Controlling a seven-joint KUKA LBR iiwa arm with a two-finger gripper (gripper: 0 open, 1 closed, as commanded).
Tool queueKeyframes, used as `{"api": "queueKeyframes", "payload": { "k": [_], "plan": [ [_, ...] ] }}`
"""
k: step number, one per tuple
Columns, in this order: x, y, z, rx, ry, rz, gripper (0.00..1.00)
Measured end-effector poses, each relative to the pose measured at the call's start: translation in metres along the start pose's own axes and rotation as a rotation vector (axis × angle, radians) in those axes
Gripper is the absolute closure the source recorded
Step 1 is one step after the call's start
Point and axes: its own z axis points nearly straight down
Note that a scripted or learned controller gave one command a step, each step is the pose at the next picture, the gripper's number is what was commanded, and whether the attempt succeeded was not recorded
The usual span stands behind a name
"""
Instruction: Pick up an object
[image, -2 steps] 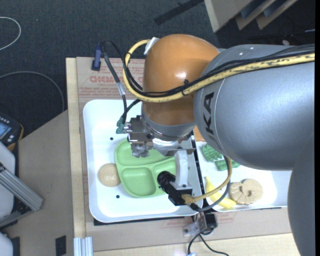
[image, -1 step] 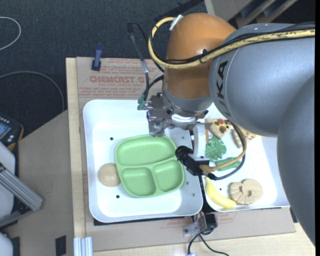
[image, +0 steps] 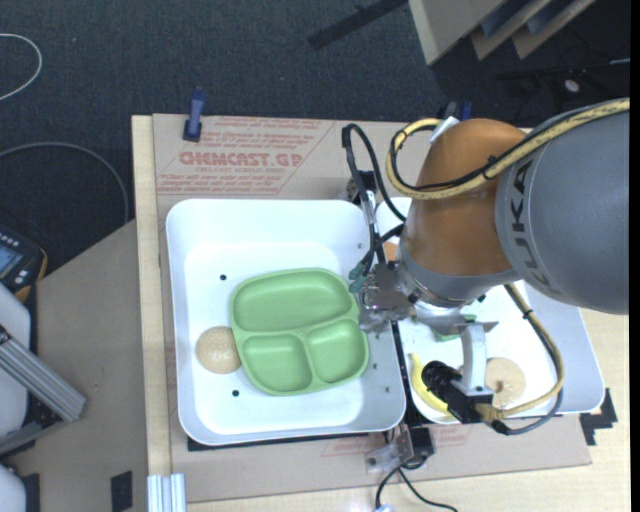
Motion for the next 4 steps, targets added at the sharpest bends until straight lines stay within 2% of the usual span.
{"api": "queueKeyframes", "payload": {
  "k": [1,2,3,4],
  "plan": [
    [-0.066,0.004,-0.1,-0.023,0.002,-0.002,1.0],
    [-0.121,0.003,0.024,0.0,0.002,-0.002,1.0],
    [-0.117,0.005,0.007,-0.014,0.002,-0.009,1.0],
    [-0.117,0.006,-0.003,-0.016,0.002,-0.008,1.0]
  ]
}}
